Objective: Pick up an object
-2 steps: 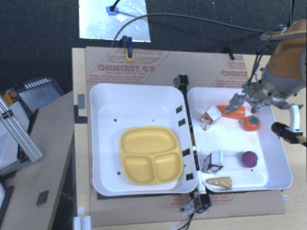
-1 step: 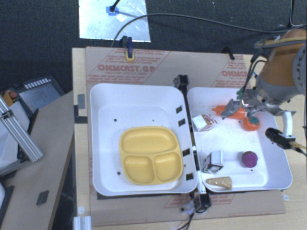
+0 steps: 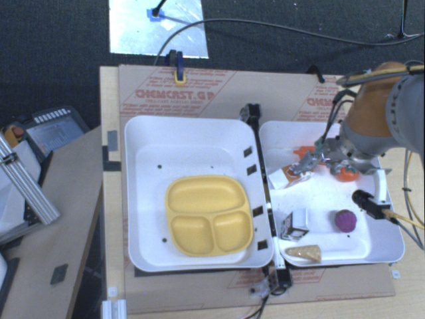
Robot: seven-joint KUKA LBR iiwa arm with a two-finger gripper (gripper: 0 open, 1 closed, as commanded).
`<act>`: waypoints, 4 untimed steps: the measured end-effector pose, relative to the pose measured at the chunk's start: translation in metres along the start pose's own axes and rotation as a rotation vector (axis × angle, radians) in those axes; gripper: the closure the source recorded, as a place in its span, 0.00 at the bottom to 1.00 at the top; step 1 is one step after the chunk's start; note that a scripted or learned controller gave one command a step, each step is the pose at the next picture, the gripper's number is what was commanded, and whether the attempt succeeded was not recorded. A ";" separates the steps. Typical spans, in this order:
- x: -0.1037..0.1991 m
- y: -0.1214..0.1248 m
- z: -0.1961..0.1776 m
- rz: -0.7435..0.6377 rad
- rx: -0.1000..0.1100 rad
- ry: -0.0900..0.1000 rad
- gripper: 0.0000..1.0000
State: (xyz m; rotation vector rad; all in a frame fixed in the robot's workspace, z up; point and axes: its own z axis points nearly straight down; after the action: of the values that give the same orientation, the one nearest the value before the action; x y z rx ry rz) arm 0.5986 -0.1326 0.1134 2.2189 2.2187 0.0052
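Observation:
My gripper [image 3: 311,163] hangs low over the back of the right bin [image 3: 319,193], at the end of the grey arm with its orange band [image 3: 372,108]. Orange pieces lie right around it: one at its back left [image 3: 304,152], one at its right [image 3: 345,173], and a small orange-and-white item [image 3: 292,174] just to its front left. Whether anything is gripped is hidden by the wrist. Nearer the front of that bin lie a purple ball [image 3: 344,220], a small silver box [image 3: 296,222] and a tan wedge [image 3: 303,252].
The left bin [image 3: 143,178] holds a yellow divided tray [image 3: 209,214]. Black clips line the ridge between the bins [image 3: 260,178]. A black part with a yellow cable [image 3: 370,205] juts over the right bin's right side. Cables cross the dark floor behind the bench.

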 end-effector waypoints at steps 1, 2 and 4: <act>0.000 0.005 0.006 -0.003 -0.010 0.000 0.00; -0.001 0.009 -0.006 -0.003 -0.024 -0.004 1.00; -0.011 0.009 -0.118 -0.003 0.000 -0.001 1.00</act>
State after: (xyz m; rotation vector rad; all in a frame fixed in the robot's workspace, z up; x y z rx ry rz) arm 0.6067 -0.1439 0.2313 2.2150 2.2209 0.0040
